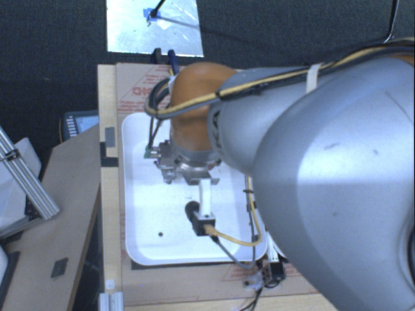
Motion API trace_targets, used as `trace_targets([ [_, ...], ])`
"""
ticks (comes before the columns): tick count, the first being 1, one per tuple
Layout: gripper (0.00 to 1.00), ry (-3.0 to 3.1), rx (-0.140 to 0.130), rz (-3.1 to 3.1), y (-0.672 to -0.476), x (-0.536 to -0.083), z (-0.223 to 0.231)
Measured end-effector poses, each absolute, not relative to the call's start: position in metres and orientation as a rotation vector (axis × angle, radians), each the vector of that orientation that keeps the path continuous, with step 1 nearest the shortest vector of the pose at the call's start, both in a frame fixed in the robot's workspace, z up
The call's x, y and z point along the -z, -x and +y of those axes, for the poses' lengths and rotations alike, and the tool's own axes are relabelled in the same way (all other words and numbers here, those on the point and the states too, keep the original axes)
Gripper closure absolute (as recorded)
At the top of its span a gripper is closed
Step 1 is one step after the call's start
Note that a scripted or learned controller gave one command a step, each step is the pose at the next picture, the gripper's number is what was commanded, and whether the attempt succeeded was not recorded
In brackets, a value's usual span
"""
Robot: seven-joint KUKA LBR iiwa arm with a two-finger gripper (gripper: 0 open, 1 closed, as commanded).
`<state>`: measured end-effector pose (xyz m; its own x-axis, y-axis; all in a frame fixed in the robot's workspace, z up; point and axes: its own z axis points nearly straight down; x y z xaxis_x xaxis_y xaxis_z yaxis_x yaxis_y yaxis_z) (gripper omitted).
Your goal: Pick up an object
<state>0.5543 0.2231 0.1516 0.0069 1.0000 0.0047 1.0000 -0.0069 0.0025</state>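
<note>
The grey arm with its orange band reaches in from the right and covers much of the bench. Its gripper hangs low over the middle of the left white bin, and its metal base shows just under the orange band. The wrist hides the bin floor beneath it. The one loose thing visible in this bin is a tiny dark speck near the front. The arm's bulk hides the right bin.
The bin rests on a cardboard sheet on the wooden bench. A shiny silver sheet lies at the back. An aluminium rail and a small screen sit off the bench's left side.
</note>
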Motion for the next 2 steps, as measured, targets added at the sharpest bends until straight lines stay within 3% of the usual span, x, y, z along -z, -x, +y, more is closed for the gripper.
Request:
trace_targets([
  [2, 1.00, 2.231, 0.011, -2.210, -0.556, -0.172, 0.222],
])
